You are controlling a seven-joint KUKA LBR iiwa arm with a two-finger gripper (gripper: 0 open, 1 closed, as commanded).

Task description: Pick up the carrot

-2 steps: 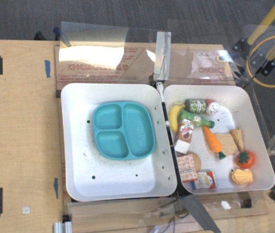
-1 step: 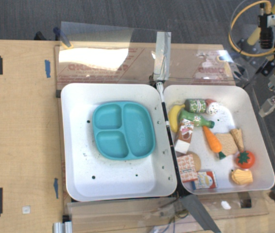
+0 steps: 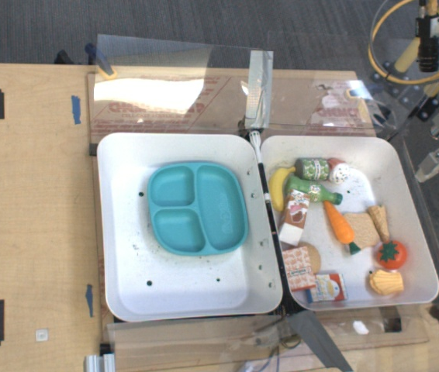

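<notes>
The carrot [image 3: 338, 223] is orange with a dark green tip and lies slantwise in the middle of the right bin [image 3: 415, 231]. Its green end points to the front right and rests against a tan slice of bread [image 3: 367, 231]. A green bottle [image 3: 313, 191] lies just behind the carrot's thick end.
The right bin also holds a banana [image 3: 279, 186], a dark can [image 3: 312, 169], a tomato [image 3: 390, 255], a yellow corn piece [image 3: 385, 283] and several small cartons [image 3: 302, 266]. A teal divided plate [image 3: 198, 208] sits in the left bin [image 3: 119, 208]. Yellow cables [image 3: 398, 37] loop beyond the back right corner.
</notes>
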